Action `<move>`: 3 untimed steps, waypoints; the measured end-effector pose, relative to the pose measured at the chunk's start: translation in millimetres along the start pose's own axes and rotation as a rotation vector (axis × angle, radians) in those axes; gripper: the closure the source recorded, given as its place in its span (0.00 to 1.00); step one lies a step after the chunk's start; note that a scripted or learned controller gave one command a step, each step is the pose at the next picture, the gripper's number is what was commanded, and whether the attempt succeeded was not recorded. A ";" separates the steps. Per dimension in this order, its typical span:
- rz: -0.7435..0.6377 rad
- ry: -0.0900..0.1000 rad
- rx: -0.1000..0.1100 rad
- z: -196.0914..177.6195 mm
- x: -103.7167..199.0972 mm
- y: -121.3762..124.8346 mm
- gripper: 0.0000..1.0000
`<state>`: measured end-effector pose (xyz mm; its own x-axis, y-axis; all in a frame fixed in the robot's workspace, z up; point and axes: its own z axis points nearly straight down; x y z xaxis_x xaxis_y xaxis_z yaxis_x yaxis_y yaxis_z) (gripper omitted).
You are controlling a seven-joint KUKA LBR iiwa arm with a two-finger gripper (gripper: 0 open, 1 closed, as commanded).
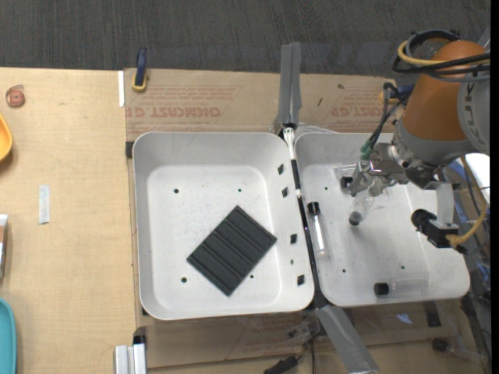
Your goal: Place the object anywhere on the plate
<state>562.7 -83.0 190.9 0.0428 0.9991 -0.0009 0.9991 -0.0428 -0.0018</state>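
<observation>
Dark grey and ribbed, a flat rectangular plastic slab [232, 250] lies on the floor of the left white bin [156, 154], toward its near half. Its long axis runs on a diagonal, from the near-left up to the far-right, so one corner points at the bin's far side and the opposite one at the near rim. The grooves run along that same diagonal. The gripper [357, 215] hangs over the right white bin [405, 287], well apart from the slab and to its right, with the central divider [300, 209] between the two bins lying between them. Whether the gripper is spread or pressed together cannot be told; its tip is small and blurred against the white floor, and nothing can be made out in it. Above it the grey arm with its orange band [444, 92] enters from the right and is cut off by the frame edge. A small dark item [381, 289] sits near the right bin's near rim, too small to identify. Both bins rest on brown cardboard [210, 104] on the pale wooden table [62, 209].
</observation>
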 end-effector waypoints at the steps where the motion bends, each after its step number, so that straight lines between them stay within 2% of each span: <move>1: -0.175 -0.001 0.000 0.3 66.9 18.3 1.00; 2: -0.707 -0.001 -0.003 -61.6 94.6 26.3 1.00; 3: -1.294 -0.003 -0.006 -98.4 120.0 71.4 1.00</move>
<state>639.3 34.0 289.0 -0.9494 0.3141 -0.0044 0.3141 0.9494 0.0017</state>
